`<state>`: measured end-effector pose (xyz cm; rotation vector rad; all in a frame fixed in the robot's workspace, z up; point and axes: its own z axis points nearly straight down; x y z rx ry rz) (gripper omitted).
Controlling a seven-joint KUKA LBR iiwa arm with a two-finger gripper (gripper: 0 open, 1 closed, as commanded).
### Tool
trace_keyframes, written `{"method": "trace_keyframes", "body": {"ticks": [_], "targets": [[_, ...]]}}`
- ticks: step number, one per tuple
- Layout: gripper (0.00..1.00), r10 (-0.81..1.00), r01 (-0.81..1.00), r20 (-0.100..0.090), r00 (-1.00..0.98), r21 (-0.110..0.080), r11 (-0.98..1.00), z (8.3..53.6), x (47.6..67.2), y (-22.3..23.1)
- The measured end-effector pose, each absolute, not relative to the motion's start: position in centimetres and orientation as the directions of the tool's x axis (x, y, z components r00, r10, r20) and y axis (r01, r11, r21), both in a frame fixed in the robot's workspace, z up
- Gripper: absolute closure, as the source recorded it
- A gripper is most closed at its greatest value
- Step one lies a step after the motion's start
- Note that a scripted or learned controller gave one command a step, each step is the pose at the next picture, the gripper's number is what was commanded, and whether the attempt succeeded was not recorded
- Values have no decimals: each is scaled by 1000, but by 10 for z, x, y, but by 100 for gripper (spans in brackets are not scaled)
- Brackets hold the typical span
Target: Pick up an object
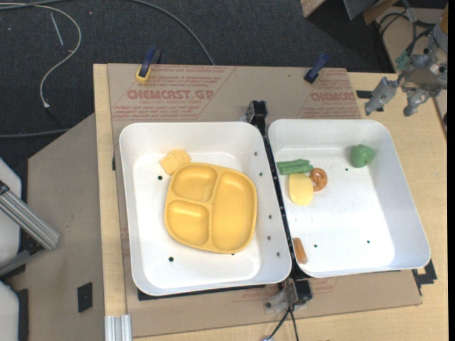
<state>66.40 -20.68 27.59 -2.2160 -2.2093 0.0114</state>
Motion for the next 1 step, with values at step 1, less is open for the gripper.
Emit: {"method": "trace_keyframes", "body": {"ticks": [1], "targets": [[0, 1000, 1000, 0, 0, 0, 0, 285, 666, -206]]}}
